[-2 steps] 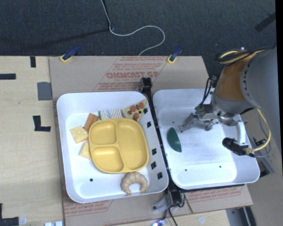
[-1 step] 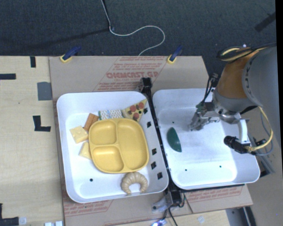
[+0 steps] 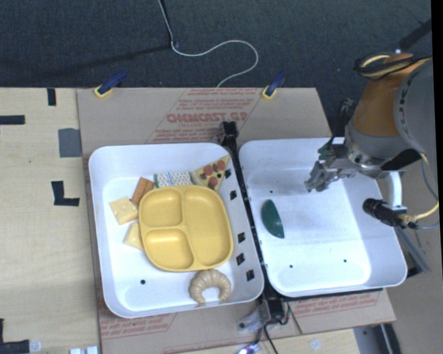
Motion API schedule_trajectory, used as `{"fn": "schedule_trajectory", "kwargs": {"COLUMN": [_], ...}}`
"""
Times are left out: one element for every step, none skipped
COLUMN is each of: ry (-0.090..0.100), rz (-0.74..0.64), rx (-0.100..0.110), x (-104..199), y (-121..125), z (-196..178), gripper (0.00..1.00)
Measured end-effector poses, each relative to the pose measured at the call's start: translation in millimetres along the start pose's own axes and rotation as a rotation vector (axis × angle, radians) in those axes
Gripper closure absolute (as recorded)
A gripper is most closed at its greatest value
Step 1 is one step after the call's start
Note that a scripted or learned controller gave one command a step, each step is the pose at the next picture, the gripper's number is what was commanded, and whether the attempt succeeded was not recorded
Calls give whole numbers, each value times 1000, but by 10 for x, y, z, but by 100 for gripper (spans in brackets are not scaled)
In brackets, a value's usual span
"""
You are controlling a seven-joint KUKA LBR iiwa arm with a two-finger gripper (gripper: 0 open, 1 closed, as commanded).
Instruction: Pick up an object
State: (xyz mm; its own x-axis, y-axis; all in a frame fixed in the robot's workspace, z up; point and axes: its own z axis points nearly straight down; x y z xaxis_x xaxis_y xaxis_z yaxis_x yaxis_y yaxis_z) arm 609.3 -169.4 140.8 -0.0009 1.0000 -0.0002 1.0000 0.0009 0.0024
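Note:
A dark green oval object (image 3: 272, 219) lies on the floor of the right bin (image 3: 321, 274), near its left wall. My gripper (image 3: 317, 181) hangs over the upper right part of that bin, to the right of and above the green object, apart from it. Nothing shows between its fingers. In the left bin (image 3: 113, 287) sit a yellow divided plate (image 3: 185, 227), a croissant (image 3: 210, 284) at the front, and several small food pieces (image 3: 141, 191) along the plate's left and back sides, among them a pizza slice (image 3: 212, 172).
A black divider (image 3: 241, 208) runs between the two bins. The arm's grey and orange body (image 3: 384, 114) covers the right bin's far right corner. A white cable (image 3: 216, 52) loops across the dark floor behind the cardboard base.

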Motion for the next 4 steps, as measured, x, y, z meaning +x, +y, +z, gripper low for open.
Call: {"fn": "schedule_trajectory", "kwargs": {"ry": [-1, 1, 0, 1], "rz": [0, 0, -5, -5], "rx": [-2, 2, 3, 3], "x": [-52, -46, 455, 914], "y": [36, 40, 252, 331], "z": [-615, -843, -745, -720], "gripper": [100, 100, 100, 100]}}
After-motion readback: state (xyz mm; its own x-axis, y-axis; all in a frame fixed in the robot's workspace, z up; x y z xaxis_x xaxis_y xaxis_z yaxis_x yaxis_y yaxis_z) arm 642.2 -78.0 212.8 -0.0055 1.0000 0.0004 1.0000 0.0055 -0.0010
